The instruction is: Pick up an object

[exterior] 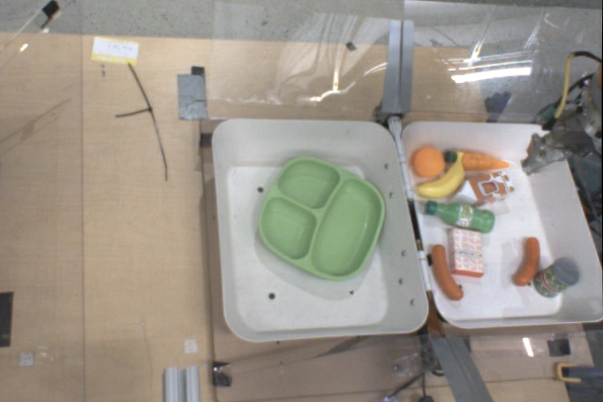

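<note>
Green tray (322,217) alone in left bin (236,297); right bin (565,202): two sausages (446,272), one banana (443,183); hand (551,148) state unclear.

A robotics lab: wooden bench (104,231), clear guard panels (301,52), two white bins (226,202) of toy food.

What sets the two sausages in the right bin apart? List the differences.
The left sausage lies near the bin's left wall, beside the small carton; the right sausage lies further right, next to the can. The left sausage leans with its top end toward the left; the right sausage leans the other way. The left sausage looks slightly longer. Both are reddish-brown and lie flat on the right bin floor.
</note>
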`<state>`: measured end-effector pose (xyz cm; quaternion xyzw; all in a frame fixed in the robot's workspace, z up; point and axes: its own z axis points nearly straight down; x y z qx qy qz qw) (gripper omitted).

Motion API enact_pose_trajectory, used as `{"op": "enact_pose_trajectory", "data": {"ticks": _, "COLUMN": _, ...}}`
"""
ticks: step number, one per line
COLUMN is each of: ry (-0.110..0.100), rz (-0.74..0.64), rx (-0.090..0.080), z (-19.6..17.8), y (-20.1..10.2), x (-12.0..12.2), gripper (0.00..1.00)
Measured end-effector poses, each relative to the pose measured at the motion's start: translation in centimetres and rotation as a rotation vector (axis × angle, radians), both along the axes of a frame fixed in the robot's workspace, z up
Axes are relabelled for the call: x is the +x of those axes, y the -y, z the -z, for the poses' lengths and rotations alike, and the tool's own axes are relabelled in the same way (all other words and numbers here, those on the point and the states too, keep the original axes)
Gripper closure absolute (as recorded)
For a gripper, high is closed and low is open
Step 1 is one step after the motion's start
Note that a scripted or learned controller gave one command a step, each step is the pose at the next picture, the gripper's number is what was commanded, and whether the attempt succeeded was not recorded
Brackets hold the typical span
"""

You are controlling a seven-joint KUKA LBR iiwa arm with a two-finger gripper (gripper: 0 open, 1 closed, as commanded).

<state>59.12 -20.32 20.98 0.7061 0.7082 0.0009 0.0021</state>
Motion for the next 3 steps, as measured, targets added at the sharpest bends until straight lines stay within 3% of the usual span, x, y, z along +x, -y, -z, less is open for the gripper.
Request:
{"op": "enact_pose_trajectory", "data": {"ticks": 1, "ry": 0.0, "rz": -0.143, "rx": -0.001, "z": 7.2, "y": -0.3, "x": -3.3, "gripper": 0.0}}
{"op": "enact_pose_trajectory", "data": {"ticks": 2, "ry": 0.031, "rz": -0.159, "rx": -0.017, "z": 9.6, "y": -0.2, "x": 4.0, "gripper": 0.0}}
{"op": "enact_pose_trajectory", "data": {"ticks": 3, "ry": 0.054, "rz": -0.329, "rx": -0.028, "z": 9.4, "y": -5.4, "x": -2.7, "gripper": 0.0}}
